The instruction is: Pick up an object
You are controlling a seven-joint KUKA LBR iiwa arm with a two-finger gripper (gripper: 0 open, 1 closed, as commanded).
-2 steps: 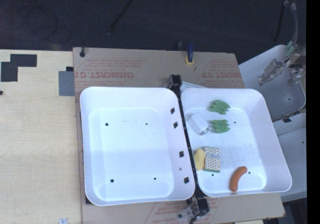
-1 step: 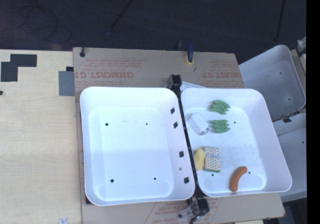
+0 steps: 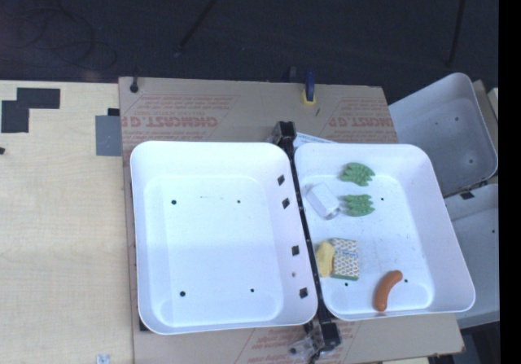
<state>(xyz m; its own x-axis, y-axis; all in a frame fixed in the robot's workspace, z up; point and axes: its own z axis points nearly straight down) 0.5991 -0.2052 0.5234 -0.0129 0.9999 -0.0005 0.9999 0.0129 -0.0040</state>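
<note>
Objects for picking all lay in the right bin (image 3: 444, 216) when I checked the feed: two green leafy pieces (image 3: 356, 173) toward its far side, a pale white block (image 3: 321, 199) touching the nearer leaf's left end, and a yellow piece (image 3: 325, 259) against a checkered packet (image 3: 345, 258) by its left wall. An orange sausage (image 3: 388, 290) sat near that bin's front right corner, apart from the others. How the gripper stood I could not tell.
</note>
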